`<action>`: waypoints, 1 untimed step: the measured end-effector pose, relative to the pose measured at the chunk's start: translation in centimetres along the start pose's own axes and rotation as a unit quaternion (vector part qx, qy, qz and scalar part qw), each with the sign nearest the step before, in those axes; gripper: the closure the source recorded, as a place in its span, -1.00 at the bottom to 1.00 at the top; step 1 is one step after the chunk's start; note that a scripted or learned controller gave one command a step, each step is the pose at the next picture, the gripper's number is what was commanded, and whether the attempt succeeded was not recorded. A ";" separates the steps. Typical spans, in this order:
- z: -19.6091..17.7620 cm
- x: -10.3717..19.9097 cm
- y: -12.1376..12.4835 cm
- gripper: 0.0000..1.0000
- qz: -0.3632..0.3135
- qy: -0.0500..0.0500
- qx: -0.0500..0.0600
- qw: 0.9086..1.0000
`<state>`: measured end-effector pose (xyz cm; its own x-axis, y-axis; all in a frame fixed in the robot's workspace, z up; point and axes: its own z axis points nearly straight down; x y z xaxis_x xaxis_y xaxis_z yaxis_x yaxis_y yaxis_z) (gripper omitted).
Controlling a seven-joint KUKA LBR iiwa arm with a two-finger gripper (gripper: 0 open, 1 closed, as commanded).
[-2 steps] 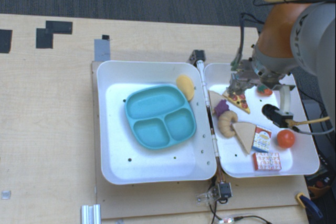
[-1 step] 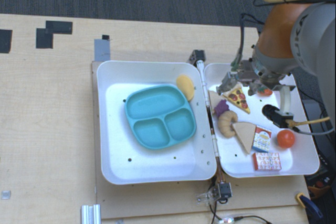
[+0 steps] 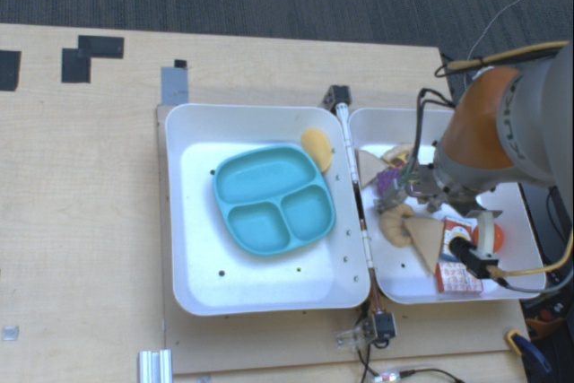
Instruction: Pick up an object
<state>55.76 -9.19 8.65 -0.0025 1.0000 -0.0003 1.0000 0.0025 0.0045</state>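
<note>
Objects for picking are lying jumbled in the right bin (image 3: 395, 287): a tan lump (image 3: 393, 227), a tan wedge (image 3: 424, 238), a purple piece (image 3: 387, 183), a red and white carton (image 3: 459, 272) and an orange ball (image 3: 492, 237) beside it. None of them is sitting clear of the bin floor, so nothing looks lifted yet. The gripper (image 3: 423, 193) is hanging low over the middle of this heap, close to the purple piece and the tan lump, but the wrist is hiding its tips, so whether it is grasping anything cannot be told. Judging from this, the reach is under way while the grab and the lift are waiting to be done. Across the divider, the left bin (image 3: 193, 282) is holding a blue divided plate (image 3: 273, 198) and a yellow lump (image 3: 317, 146) just beside its upper right corner, well apart from the arm (image 3: 525, 117).
</note>
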 end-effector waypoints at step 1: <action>-1.2 0.0 0.2 1.00 -0.001 0.000 -0.003 1.000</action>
<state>55.99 -9.14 9.83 -0.0042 1.0000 -0.0009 0.9999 0.0042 0.0109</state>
